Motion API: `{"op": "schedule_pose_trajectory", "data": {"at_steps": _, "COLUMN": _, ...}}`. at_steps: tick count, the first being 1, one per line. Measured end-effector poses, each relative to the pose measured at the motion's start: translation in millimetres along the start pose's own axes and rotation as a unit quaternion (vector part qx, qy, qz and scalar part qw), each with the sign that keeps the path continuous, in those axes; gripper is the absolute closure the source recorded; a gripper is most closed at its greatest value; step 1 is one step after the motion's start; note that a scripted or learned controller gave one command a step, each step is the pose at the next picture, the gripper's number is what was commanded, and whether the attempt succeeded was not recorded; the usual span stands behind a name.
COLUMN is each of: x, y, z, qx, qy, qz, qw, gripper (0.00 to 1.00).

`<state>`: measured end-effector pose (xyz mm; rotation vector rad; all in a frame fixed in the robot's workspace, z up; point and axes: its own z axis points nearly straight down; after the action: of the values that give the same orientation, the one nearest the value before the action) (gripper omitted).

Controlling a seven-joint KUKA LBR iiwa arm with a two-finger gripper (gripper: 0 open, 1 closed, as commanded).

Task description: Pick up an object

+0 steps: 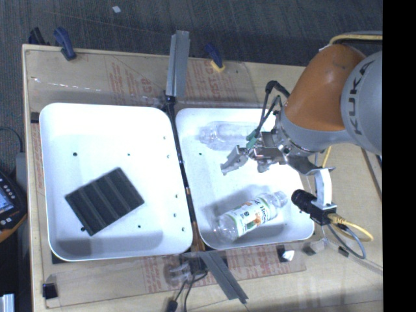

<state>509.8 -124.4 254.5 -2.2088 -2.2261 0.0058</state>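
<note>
Two bins: white, side by side on the surface (273, 70), the left bin (49, 174) and the right bin (195, 174) meeting at a dark divider.
Arm: grey with an orange band (325, 86), reaching in from the right, wrist hanging over the right bin.
Tool: (244, 158) poised above the middle of the right bin, pointing left; nothing between its fingers that I can make out, and whether they stand apart or together I cannot tell at this angle.
Labelled bottle: (250, 216) a clear plastic one with a white, green and orange label, lying on its side at the near edge of the right bin, cap toward the right, just below the tool and apart from it.
Clear bottle: (224, 135) a second one, without a label, lying at the far side of the same bin, just up and left of the tool.
Black ribbed slab: (104, 200) flat in the left bin, set at a slant, well apart from the tool.
Clamps: blue ones (63, 42) on the far rim of the surface.
</note>
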Motion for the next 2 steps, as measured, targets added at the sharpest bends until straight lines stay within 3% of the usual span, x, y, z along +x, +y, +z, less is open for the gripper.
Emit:
{"op": "schedule_pose_trajectory", "data": {"at_steps": 1, "x": -34, "y": -19, "z": 51, "qx": -0.002, "qy": -0.001, "qz": 0.014, "qw": 0.9999, "gripper": 0.0}}
{"op": "schedule_pose_trajectory", "data": {"at_steps": 2, "x": 30, "y": -32, "z": -66, "qx": -0.004, "qy": 0.0, "qz": 0.102, "qw": 0.9947, "gripper": 0.0}}
